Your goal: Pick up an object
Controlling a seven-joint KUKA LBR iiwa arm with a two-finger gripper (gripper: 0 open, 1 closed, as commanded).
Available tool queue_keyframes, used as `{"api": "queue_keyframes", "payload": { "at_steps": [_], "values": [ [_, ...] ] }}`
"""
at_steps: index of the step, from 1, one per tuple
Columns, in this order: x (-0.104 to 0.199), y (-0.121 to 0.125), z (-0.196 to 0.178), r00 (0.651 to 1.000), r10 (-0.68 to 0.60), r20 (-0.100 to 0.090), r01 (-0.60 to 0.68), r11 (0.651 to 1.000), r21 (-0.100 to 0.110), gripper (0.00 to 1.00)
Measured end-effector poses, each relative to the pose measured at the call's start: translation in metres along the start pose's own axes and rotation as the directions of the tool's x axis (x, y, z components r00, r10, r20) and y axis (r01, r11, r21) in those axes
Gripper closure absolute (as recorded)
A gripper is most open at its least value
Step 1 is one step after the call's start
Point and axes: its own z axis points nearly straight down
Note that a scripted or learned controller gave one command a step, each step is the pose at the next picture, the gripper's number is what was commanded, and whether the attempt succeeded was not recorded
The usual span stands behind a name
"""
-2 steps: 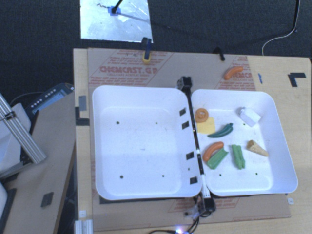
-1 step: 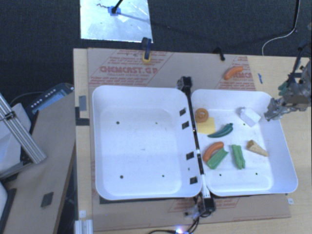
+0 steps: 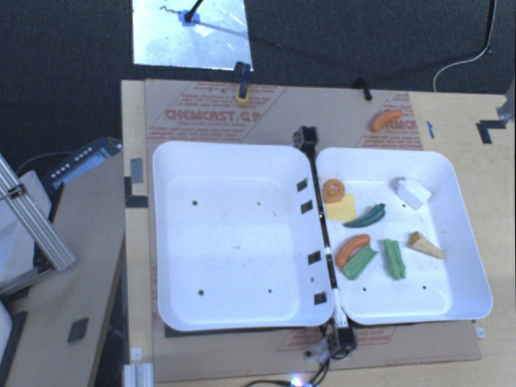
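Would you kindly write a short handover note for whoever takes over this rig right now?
Right bin holds the orange ring, yellow square, dark green pepper, white block, orange-red sausage touching a green pod, a second green pod and a tan wedge.
One orange piece lies on the board behind the bins.
Done: nothing lifted yet.
Left: pick one object; the white block and the wedge look well separated from their neighbours.

Beyond the bins, you have a brown printed board (image 3: 210,113) under them, a yellow clip (image 3: 242,95) at its 12 o'clock edge, a shiny metal sheet (image 3: 189,22) further toward 12 on dark carpet (image 3: 56,55), and a grey keypad device (image 3: 81,161) at 9 o'clock.
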Motion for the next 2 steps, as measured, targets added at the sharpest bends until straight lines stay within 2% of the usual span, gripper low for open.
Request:
{"api": "queue_keyframes", "payload": {
  "at_steps": [1,2],
  "values": [
    [-0.003,-0.019,-0.019,1.0,0.004,-0.004,-0.004,1.0,0.016,1.0],
    [-0.078,-0.054,0.003,1.0,0.013,-0.002,-0.013,1.0,0.021,1.0]
  ]
}}
